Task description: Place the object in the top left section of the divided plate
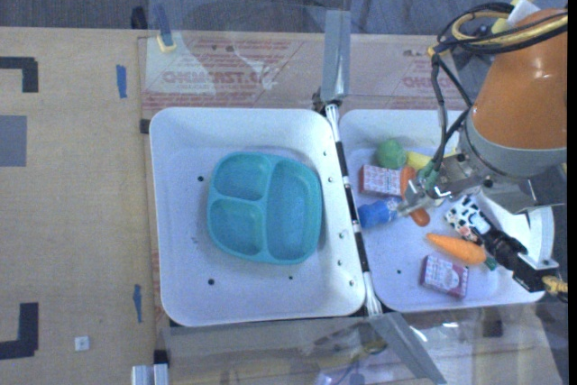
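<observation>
A teal divided plate (266,206) lies in the middle of the left bin (180,284), with two small sections on its left and one long section on its right. All three sections are bare. My gripper (417,197) hangs low over the left part of the right bin (397,288), under the arm's orange band. A blue object (375,214) lies just to its left, touching or almost touching the tip. A small orange piece (420,215) sits right beneath the gripper. A pink box (381,180) rests just above the blue object.
The right bin also holds a green lump (391,152), a yellow piece (417,160), an orange carrot (456,249), a second pink box (444,276) and a black-and-white item (465,218). A raised divider (347,194) separates the two bins.
</observation>
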Tool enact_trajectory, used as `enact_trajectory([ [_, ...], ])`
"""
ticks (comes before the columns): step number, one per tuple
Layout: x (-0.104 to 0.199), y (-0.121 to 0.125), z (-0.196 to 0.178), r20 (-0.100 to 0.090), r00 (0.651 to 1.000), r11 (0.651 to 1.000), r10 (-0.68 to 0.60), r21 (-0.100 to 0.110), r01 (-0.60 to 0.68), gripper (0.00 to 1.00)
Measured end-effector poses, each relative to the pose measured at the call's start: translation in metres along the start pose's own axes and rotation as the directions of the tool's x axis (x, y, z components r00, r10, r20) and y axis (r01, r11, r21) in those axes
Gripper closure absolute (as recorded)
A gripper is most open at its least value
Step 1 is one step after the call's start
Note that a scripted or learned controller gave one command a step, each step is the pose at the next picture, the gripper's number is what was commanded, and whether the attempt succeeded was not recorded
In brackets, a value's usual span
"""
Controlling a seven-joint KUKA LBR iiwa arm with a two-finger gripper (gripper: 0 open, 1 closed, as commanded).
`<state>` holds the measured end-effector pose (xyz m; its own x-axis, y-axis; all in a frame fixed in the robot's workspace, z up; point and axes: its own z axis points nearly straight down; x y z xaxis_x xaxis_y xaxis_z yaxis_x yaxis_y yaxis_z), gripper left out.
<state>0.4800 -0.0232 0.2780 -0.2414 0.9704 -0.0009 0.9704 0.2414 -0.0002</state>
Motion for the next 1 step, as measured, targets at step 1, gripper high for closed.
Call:
enact_trajectory([
  [1, 0.0514, 0.071, -0.0401, 0.0, 0.995, 0.995, -0.104, -0.003, 0.104, 1.0],
])
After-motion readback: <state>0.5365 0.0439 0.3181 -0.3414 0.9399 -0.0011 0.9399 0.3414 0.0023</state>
